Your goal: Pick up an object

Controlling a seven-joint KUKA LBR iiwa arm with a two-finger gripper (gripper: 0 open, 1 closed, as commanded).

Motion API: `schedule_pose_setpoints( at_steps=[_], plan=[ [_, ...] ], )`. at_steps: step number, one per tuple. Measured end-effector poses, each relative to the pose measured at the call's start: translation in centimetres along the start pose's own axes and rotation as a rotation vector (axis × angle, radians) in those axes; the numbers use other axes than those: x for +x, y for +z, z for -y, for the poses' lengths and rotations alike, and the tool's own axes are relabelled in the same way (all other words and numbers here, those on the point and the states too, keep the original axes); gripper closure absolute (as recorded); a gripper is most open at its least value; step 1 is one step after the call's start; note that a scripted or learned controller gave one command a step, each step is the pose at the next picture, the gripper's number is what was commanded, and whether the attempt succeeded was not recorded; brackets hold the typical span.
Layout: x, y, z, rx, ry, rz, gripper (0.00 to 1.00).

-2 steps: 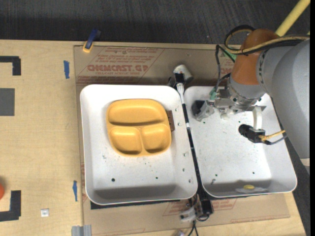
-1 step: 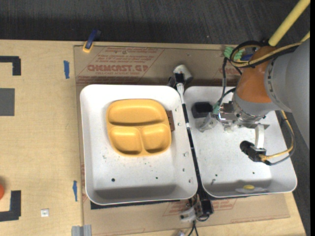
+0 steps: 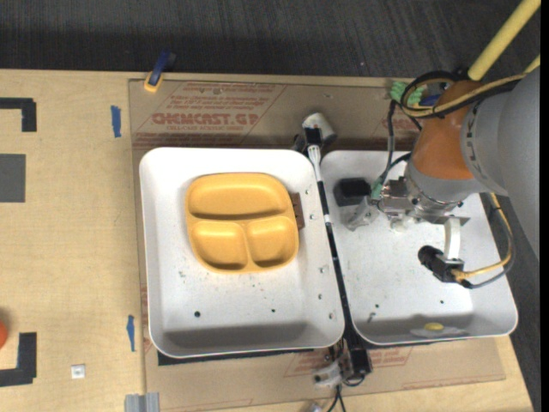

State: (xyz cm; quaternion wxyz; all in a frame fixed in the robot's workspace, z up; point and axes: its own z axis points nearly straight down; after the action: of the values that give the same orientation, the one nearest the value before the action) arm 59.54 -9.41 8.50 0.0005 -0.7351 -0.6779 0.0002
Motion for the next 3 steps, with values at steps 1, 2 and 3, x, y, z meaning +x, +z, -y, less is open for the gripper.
schedule_pose_setpoints(
  at_steps=[1,2,3],
  plan=[
    [0.0,0.0,0.0,0.0,0.0,0.0,0.0],
    [0.0,0.0,0.0,0.0,0.0,0.0,0.0],
    [0.3,0.0,-5.1,0.007,-0.231,0.002,0.0]
  ],
)
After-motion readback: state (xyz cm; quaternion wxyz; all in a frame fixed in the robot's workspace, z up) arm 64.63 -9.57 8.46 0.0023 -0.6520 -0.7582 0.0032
